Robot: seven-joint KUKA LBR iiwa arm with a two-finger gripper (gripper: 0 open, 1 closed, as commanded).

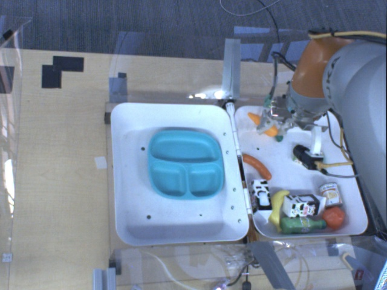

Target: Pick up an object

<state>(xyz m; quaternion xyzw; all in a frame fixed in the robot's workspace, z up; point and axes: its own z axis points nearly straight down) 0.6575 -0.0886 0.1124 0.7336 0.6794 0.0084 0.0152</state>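
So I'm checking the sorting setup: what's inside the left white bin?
Inside the left white bin lies a blue plastic tray with three compartments, flat near the middle. Whatever might lie beneath the tray is covered.

Orange carrot [261,123], green tip, lying near back of right bin [357,222], just beside gripper [277,121]; contact unclear.
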